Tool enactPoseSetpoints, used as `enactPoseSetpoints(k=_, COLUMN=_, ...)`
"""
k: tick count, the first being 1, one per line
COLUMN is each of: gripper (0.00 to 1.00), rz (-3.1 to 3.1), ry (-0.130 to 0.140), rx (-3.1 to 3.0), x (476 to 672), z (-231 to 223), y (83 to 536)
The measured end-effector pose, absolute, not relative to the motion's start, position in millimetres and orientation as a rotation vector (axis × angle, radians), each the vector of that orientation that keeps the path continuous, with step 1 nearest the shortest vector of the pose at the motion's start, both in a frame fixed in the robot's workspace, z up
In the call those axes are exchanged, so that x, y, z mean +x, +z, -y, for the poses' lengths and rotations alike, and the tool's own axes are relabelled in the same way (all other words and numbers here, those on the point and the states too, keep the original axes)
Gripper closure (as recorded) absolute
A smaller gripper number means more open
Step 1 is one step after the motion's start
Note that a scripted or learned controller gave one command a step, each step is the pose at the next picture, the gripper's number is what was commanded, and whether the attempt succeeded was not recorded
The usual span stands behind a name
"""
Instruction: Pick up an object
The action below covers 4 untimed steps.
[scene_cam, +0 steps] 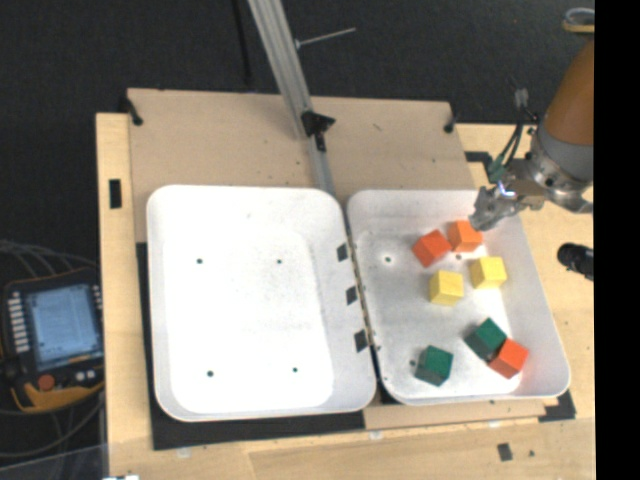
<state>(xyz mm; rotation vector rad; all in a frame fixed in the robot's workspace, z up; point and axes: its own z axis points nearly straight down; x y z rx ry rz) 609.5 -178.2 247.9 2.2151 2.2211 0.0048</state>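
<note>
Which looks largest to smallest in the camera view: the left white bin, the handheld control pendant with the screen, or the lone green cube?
1. Left white bin
2. Handheld control pendant with the screen
3. Lone green cube

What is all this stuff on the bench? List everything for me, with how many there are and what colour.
Orange blocks: 3, orange; two near the gripper, one at the right bin's front corner.
Yellow blocks: 2, yellow; middle of the right bin.
Green blocks: 2, dark green; front of the right bin.
Left bin: 1, white.
Right bin: 1, white.
Handheld screen: 1, grey; left edge.
Metal rail: 1, silver; behind the bins.
Arm: 1, grey and orange; right side.
Gripper: 1, over the right bin's back.
</note>
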Motion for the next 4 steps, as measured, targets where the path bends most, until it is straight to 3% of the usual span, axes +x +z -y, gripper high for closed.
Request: enactPoseSetpoints(k=4, gripper=1.00, rz=-2.229, ry=0.004, rx=2.212, x=662.0, z=-20.1, y=249.5)
